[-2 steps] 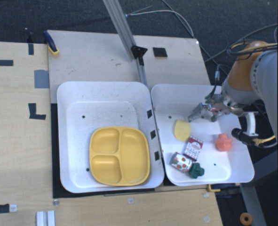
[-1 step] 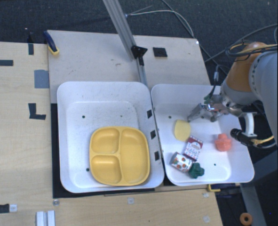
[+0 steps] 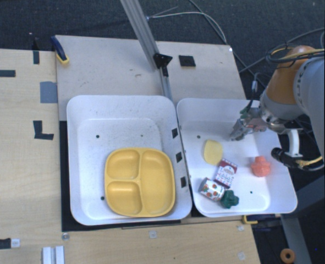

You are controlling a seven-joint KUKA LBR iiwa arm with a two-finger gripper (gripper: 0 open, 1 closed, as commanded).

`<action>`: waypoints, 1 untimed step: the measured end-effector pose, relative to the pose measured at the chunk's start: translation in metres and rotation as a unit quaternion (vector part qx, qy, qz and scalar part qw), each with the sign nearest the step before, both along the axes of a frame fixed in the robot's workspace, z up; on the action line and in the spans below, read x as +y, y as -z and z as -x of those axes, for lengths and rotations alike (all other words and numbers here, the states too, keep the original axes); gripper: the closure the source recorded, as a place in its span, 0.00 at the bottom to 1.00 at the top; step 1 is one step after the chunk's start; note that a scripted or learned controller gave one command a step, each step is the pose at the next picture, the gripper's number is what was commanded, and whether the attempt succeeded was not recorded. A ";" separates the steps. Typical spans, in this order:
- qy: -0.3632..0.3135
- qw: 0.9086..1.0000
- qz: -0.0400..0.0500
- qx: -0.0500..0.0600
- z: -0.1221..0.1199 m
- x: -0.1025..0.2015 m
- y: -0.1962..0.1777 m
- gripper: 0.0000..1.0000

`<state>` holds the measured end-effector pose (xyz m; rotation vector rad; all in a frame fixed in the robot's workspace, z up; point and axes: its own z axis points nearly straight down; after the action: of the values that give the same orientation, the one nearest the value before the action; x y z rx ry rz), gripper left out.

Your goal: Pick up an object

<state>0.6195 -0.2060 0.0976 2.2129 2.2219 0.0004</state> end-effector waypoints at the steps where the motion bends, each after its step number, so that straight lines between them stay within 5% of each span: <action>1: 0.001 1.000 -0.001 0.001 0.005 -0.007 -0.058 1.00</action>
<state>0.6148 -0.2128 0.1551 2.2182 2.2208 0.0013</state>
